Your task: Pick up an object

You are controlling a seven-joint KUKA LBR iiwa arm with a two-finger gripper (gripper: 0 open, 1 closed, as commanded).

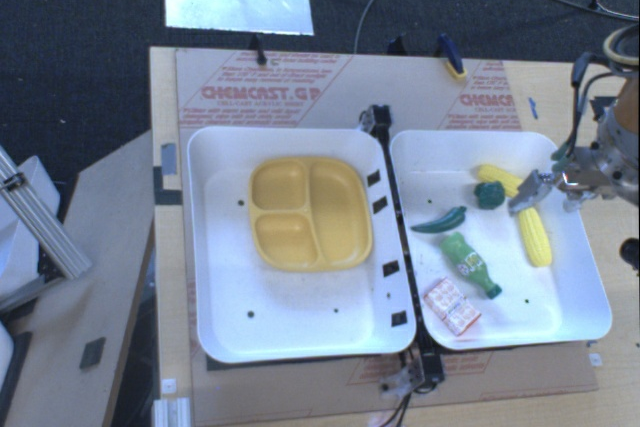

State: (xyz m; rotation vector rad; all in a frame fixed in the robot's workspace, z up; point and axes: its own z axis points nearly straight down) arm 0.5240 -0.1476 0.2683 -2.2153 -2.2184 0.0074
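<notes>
Right bin: my approach crowded by corn cob, broccoli; bare floor beyond green bottle.

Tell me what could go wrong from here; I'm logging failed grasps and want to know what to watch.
The gripper hangs over the right bin between the corn cob and the small green toy. These lie close together, beside a second yellow piece, so a descent might nudge one aside or catch two together. The corn cob looks rounded and may slip or roll away. It also lies near the bin's right wall, leaving little room there.
</notes>
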